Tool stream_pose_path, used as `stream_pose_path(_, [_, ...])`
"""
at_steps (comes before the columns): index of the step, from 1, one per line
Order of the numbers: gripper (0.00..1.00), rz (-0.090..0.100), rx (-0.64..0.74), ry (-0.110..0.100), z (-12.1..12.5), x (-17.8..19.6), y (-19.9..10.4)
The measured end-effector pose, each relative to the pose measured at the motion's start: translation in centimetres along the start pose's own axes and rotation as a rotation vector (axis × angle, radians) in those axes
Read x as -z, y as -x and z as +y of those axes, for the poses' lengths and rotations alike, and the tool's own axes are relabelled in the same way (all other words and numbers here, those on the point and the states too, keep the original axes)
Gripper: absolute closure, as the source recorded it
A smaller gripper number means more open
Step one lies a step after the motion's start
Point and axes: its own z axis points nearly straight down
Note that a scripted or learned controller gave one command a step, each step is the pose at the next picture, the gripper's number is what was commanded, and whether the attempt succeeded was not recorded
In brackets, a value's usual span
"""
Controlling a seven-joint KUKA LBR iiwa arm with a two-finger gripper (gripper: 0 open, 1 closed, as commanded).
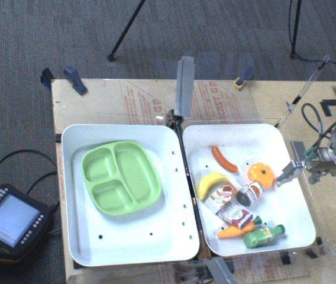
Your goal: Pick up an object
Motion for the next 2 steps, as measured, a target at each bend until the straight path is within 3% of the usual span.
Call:
stream_pose_path(1, [0.0, -0.001, -0.018, 0.002, 7.1, -3.4, 0.7])
stream_pose_path(2, [0.0, -0.001, 0.004, 0.003, 8.9, -15.8, -1.9])
